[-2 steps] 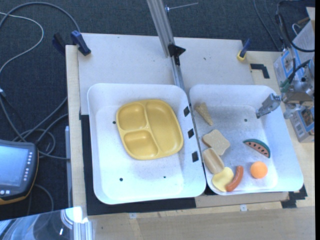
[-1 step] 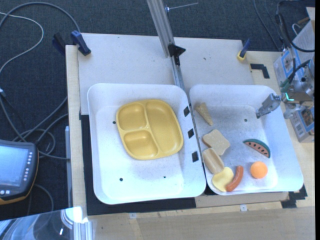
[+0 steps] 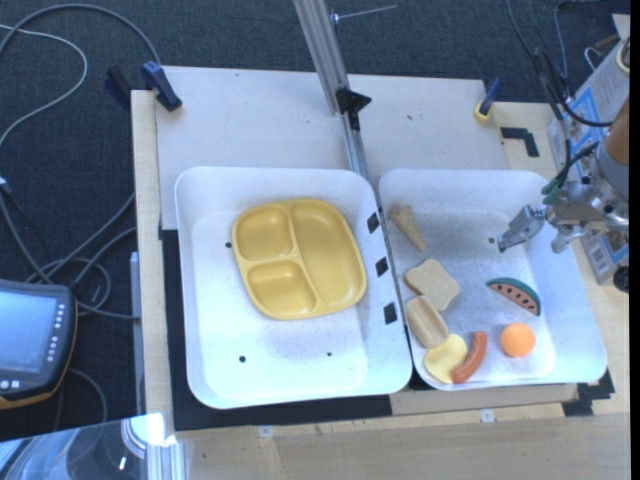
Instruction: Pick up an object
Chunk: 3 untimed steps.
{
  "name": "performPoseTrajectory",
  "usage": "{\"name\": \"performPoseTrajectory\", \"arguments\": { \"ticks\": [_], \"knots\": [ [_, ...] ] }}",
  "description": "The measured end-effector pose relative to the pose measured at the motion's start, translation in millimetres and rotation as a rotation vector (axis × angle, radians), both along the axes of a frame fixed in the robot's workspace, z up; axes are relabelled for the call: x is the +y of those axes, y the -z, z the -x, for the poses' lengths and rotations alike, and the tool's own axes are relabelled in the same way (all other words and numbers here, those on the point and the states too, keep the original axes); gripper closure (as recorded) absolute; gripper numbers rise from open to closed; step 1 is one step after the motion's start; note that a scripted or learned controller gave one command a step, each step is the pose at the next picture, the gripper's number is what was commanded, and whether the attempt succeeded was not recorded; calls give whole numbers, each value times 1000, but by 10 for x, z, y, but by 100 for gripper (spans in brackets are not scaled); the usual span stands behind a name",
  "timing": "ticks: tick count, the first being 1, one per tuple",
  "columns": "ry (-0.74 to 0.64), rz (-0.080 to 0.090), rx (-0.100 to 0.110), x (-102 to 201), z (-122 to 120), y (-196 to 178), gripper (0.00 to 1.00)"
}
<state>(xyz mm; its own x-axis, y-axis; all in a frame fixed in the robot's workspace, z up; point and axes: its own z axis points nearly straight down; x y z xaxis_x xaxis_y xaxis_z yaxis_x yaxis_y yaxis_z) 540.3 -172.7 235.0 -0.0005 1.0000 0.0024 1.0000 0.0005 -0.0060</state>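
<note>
My gripper [image 3: 538,234] hangs over the right side of the right bin [image 3: 560,183], above and slightly right of the watermelon slice [image 3: 514,296]. Its fingers stand apart with nothing between them. Lower in this bin lie an orange ball [image 3: 517,340], a red sausage [image 3: 470,356], a yellow banana [image 3: 444,359], a bun [image 3: 426,320], a toast slice [image 3: 432,283] and a tan cone-shaped piece [image 3: 407,226]. All of them rest on the bin floor, apart from the gripper.
A yellow divided plate [image 3: 298,258] lies in the left bin [image 3: 210,368]. A metal pole [image 3: 318,28] slants up from between the bins. Cables and the arm's body crowd the right edge. A screen [image 3: 30,338] sits at the far left.
</note>
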Motion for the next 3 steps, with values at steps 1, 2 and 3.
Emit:
{"name": "performPoseTrajectory", "arguments": {
  "ticks": [1,2,3],
  "knots": [
    [1,-1,3,-5,53,627,0],
    [0,-1,1,70,-4,1114,0],
    [-1,1,-7,63,-24,970,100]
  ]
}}
